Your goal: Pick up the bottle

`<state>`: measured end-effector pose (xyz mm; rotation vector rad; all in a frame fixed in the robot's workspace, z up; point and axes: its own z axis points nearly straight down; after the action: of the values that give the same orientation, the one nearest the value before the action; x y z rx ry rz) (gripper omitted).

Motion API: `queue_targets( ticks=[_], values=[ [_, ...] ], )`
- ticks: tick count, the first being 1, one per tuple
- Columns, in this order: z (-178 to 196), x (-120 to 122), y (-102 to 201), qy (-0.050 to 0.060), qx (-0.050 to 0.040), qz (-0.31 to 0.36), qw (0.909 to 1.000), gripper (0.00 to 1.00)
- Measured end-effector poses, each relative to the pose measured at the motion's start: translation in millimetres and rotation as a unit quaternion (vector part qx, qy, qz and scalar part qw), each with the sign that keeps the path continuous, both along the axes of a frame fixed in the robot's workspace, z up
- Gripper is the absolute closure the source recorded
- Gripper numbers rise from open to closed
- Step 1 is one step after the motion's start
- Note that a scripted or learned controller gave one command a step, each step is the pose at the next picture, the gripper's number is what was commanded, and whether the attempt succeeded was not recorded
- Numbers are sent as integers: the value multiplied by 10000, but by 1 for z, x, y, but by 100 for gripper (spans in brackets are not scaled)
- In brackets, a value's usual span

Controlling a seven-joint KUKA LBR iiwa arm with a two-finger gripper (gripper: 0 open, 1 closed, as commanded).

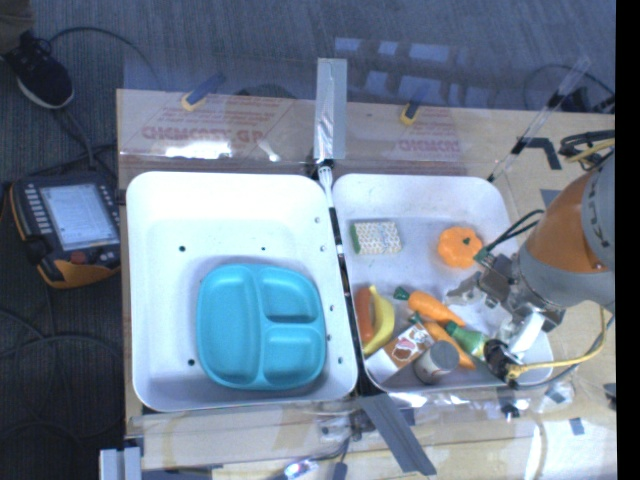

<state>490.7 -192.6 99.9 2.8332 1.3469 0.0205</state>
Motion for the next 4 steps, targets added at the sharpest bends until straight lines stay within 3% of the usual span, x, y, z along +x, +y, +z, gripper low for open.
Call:
queue_targets(
  ticks=[1, 2, 3, 4],
  values=[
    [-10, 40, 0, 50, -11, -2082, 9781, 0],
    [-10, 2, 43, 3, -10, -2853, 9584, 0],
    [-10, 59, 94, 4, 0, -3189, 9478, 0],
    [-10, 16, 29, 14, 11, -3372, 9414, 0]
  ],
)
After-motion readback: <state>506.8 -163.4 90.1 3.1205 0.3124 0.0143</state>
